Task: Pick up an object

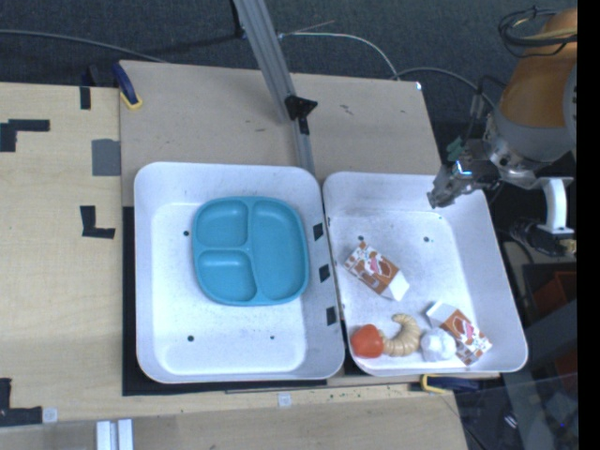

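My gripper (444, 193) hangs over the far right corner of the right bin (422, 216), and at this slant I cannot tell its state; nothing shows in it. The things I could take all lie nearer in that bin. Closest to me is a small carton (374, 270), lying flat and apart from everything else in the middle of the bin floor. I judge it light and fairly stiff, likely to dent if squeezed hard, and its printed faces may be a little slick, so I would close across its narrow width. Along the near edge sits a cluster: a red tomato-like piece (367, 341) touching a tan croissant (404, 335), then a white lump (434, 346) and a second carton (463, 335) pressed close together. The round red one looks smooth and apt to roll or squirt out; the croissant's curve offers a waist to pinch, but its neighbours crowd it. The lone carton seems the safest pick. In the left bin (159, 279) lies a blue divided plate (250, 250), broad, flat and hard to grip except at the rim.
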### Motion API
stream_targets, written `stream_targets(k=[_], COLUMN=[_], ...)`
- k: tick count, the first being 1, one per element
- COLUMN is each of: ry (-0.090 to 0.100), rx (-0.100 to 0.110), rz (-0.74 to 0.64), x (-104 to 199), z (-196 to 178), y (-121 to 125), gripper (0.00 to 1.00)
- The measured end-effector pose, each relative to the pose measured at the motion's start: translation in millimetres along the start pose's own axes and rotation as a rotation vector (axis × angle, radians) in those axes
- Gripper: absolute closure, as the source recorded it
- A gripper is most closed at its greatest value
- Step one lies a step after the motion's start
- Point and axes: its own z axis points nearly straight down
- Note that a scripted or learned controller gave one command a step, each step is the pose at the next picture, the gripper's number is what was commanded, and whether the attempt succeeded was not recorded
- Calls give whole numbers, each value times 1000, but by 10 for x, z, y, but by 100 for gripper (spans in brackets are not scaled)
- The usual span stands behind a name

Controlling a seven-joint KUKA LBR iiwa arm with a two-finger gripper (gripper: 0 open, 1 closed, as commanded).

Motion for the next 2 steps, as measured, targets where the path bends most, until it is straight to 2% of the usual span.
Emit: stream_targets(k=[1, 2], ry=[1, 3], rx=[3, 6], rz=[1, -4], x=[3, 600], z=[-334, -310], y=[10, 70], gripper=[100, 100])
